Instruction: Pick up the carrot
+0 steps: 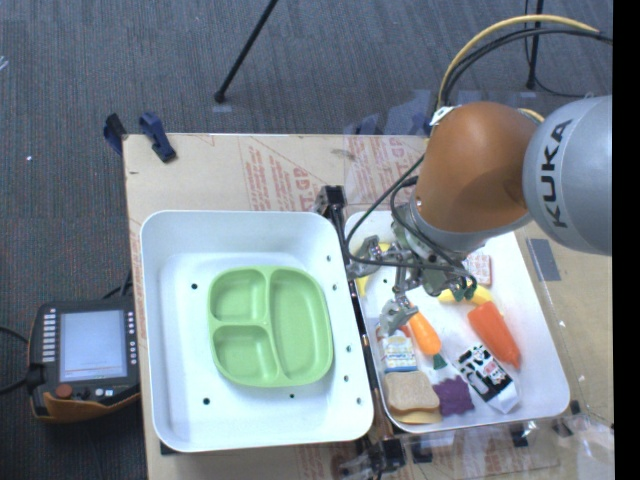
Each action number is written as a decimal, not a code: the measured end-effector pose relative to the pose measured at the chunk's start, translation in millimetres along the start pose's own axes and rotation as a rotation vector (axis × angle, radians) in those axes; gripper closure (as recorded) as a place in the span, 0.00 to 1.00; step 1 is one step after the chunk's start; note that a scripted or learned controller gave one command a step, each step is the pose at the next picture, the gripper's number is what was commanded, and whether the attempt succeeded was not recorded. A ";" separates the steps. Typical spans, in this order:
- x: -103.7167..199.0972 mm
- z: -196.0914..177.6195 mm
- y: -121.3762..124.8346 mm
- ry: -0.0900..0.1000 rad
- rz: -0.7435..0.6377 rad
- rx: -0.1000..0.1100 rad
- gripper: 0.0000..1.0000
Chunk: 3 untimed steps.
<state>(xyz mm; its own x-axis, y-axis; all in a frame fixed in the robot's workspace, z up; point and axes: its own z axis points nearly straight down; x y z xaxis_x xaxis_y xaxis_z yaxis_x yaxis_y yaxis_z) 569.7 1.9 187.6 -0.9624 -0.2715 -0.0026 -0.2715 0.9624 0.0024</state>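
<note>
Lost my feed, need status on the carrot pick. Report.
Claw low in right bin, nothing seen in it. Carrot lying just beside claw, not lifted. Second carrot further right; bottle and sandwich crowd close.

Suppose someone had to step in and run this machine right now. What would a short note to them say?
Gripper: low over the right bin, beside the smaller carrot; whether it is open or shut cannot be told, and nothing shows between its fingers.
Things: two orange carrot-like pieces lie in the right bin, the smaller one by the gripper, a larger one to its right. A sandwich, a purple piece and a small carton lie nearby. The green divided plate sits in the left bin.
Done: approach only.
Left: grasp and lift the carrot.
</note>
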 end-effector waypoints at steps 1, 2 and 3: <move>56.0 0.6 -18.7 0.003 0.069 0.001 0.00; 60.7 95.3 -75.7 -0.010 0.194 0.002 0.00; 59.2 85.5 -74.6 -0.012 0.189 0.002 1.00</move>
<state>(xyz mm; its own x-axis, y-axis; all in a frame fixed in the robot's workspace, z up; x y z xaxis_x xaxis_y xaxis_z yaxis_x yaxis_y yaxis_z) 533.1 -85.8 101.8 -0.9962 -0.0863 -0.0144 -0.0863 0.9963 0.0018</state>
